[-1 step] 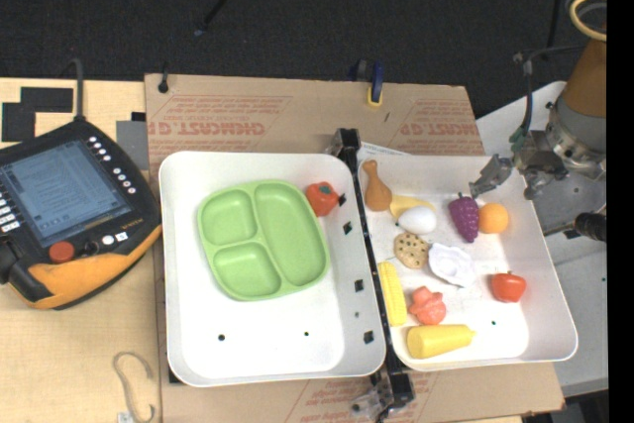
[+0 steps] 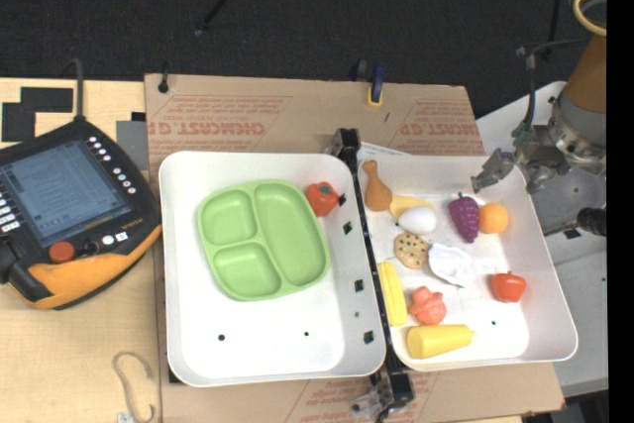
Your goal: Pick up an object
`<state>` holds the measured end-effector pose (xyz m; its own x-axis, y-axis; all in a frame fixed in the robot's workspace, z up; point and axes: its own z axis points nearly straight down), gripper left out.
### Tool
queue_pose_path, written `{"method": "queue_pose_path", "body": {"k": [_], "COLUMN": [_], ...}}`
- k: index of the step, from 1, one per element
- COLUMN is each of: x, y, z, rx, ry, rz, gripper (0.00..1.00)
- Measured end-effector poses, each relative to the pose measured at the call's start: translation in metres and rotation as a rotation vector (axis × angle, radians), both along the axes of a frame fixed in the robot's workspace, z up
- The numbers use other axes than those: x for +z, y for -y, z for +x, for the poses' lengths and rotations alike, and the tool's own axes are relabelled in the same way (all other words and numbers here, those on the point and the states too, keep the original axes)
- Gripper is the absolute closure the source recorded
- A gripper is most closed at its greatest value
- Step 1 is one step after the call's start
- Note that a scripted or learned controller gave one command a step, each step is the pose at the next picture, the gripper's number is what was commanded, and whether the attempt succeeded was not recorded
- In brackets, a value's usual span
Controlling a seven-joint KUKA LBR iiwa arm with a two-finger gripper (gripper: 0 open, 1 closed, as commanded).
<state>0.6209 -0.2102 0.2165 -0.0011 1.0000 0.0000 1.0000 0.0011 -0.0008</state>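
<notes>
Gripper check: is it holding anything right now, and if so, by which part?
Nothing is held. The gripper hangs over the right bin's far edge, with no object between its fingers.

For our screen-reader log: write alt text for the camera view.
Right bin holds toy foods: grapes, egg, corn, tomato. Left bin holds a green tray. The gripper hovers at the right bin's far edge.

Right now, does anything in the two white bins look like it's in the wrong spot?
One thing: a small red tomato toy sits alone in the left white bin, beside the green divided plate. All the other toy foods are in the right white bin.
</notes>
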Motion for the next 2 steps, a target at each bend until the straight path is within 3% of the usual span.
{"method": "queue_pose_path", "body": {"k": [1, 2], "x": [-0.065, -0.093], "y": [-0.003, -0.007], "z": [-0.002, 0.0], "rx": [0.001, 0.005], "ry": [-0.007, 0.014], "rz": [0.002, 0.001], "gripper": [0.0, 0.0]}}
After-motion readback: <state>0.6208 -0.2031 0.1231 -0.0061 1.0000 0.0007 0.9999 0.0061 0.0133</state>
